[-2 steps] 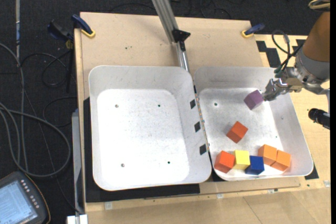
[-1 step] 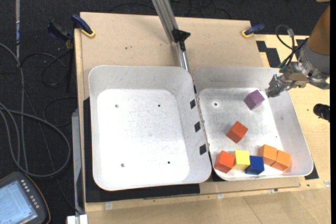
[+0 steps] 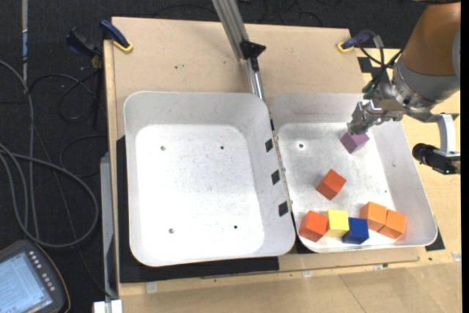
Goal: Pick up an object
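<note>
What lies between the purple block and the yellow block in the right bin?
In the camera view, a lone orange block lies between the purple block and the yellow block.

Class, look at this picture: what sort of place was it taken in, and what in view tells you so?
Most likely a robotics lab or test bench. A robot arm reaches over two white bins on a clamped wooden board, small coloured blocks lie in the right bin, and loose cables run across the dark floor.

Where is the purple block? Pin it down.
The purple block sits in the upper part of the right bin, directly under the end effector, up and right of the lone orange cube.
</note>
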`<state>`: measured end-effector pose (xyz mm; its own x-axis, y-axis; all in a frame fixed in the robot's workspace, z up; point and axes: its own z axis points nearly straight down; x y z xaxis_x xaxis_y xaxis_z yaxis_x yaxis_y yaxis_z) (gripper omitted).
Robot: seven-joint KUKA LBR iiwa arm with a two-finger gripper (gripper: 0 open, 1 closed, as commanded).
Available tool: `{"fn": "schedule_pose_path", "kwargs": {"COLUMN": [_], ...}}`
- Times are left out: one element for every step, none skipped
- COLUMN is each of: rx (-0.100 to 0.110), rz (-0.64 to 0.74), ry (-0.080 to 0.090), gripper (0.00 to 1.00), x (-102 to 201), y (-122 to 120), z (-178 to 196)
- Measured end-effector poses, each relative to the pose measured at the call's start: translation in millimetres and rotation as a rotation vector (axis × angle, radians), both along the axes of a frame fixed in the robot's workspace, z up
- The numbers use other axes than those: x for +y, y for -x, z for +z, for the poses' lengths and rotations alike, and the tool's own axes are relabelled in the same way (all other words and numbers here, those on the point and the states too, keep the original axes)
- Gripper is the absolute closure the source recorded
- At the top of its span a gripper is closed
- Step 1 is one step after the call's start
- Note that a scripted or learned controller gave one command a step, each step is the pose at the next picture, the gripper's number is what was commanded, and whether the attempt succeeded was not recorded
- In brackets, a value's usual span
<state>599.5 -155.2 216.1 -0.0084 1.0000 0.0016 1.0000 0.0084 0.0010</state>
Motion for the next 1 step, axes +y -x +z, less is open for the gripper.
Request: {"fn": "schedule_pose_path", "kwargs": {"rx": [0.001], "rz": [-0.001], "ry": [0.000], "gripper": [1.00], "x": [42.7], "y": [10.5], "z": [-0.5]}}
